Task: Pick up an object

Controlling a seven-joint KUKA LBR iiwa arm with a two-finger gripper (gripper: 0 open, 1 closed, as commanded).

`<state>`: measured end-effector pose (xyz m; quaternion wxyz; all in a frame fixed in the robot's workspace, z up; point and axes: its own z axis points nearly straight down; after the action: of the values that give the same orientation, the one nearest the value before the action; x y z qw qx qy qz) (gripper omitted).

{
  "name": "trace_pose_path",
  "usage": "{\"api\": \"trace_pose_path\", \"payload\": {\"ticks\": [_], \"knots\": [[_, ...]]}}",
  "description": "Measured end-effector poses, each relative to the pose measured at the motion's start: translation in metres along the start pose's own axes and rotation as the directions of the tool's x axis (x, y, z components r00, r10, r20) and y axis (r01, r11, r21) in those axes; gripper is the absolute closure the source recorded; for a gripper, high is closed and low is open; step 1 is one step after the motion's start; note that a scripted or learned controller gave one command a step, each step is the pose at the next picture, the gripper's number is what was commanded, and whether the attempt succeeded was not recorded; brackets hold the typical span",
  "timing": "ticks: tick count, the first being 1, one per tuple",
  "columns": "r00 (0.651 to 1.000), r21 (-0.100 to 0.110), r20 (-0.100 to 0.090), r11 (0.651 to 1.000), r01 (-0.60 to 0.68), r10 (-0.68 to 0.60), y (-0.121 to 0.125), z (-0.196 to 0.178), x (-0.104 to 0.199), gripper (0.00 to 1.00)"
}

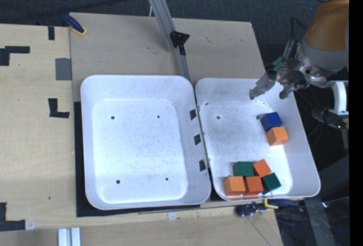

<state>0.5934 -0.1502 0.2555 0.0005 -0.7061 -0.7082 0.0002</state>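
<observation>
Gripper (271,87) sits over the far right corner of the right bin (227,97), reaching in from the right under the orange wrist band (329,26). Two grey fingers visible, one slanting down-left to a tip over the bin floor, the other shorter and nearer the bin's right rim. They stand apart with bin surface showing between them: fingers spread, nothing held.

Blocks all in the right bin. Blue block (271,120) lies just below the gripper, apart from the fingertips. Orange block (277,135) touches it on the near side. Both sit close to the right wall.

Cluster at the near right corner: green block (244,168) at the back left, orange cube (261,167) beside it, dark green block (271,181) at the right, and two more orange ones at the front (233,184) (253,184). These are packed together, touching; well apart from the gripper.

Left bin (96,126) shows white floor with a few dark specks. A grey metal bar (161,7) runs at a slant from the top edge down to the gap between the bins.
</observation>
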Motion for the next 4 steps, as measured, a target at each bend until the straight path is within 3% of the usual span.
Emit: {"api": "trace_pose_path", "payload": {"ticks": [1,3,4], "knots": [[1.0,0.0,0.0,1.0,0.0,0.0,0.0,0.0,0.0,0.0],[1.0,0.008,0.0,1.0,-0.001,0.001,-0.007,0.124,0.01,0.0],[1.0,0.004,0.001,1.0,-0.001,0.001,-0.008,0.167,0.01,0.0]]}}
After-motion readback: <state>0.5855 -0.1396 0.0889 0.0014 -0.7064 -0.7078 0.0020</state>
